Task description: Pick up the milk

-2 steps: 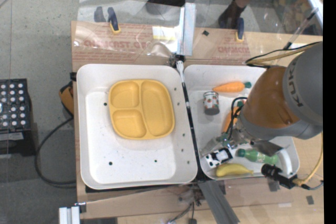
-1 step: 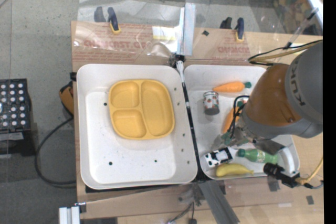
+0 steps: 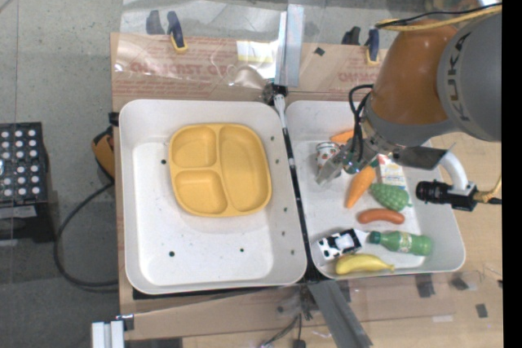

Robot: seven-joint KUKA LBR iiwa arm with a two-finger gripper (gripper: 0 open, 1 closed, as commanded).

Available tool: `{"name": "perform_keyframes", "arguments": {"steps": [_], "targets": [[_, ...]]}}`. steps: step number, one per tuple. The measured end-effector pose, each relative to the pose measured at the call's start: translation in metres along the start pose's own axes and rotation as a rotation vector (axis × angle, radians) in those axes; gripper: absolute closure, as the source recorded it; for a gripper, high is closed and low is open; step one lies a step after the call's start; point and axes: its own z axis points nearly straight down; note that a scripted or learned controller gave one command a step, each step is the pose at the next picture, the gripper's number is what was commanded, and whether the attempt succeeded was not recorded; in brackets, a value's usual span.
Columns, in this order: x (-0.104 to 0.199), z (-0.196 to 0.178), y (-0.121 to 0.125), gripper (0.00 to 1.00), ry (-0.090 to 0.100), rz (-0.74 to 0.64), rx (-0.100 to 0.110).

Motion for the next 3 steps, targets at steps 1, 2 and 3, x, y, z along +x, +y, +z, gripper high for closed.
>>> {"name": "perform_keyframes", "arguments": {"steps": [1, 2, 3], "targets": [[-0.036, 0.000, 0.029, 1.00, -0.003, 0.498, 0.001], [-0.036, 0.000, 0.029, 0.00, -0.003, 0.498, 0.002], [-0.029, 0.099, -0.048, 0.00, 0.000, 0.637, 0.000]]}}
